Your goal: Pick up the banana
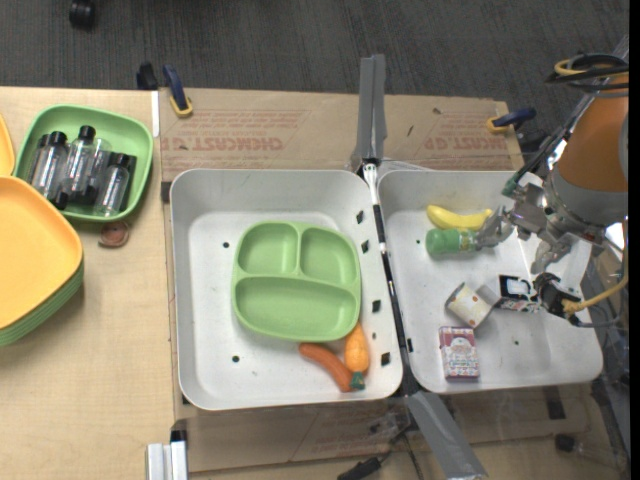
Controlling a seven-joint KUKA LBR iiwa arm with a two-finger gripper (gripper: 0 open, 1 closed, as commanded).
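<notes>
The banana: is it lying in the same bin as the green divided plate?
No. The banana lies in the right bin, next to a green cup, while the green divided plate sits in the left bin.

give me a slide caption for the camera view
The hand reaches the banana above a green cup in the right bin; a green tray sits in the left bin.

- A banana (457,215) is lying near the back of the right bin (520,368), touching a green bottle (452,241) just in front of it.
- The gripper (497,227) is hovering beside the banana's right end.
- A green divided plate (297,281) is sitting in the left bin (200,298), with a carrot (328,364) at its front edge.
</notes>
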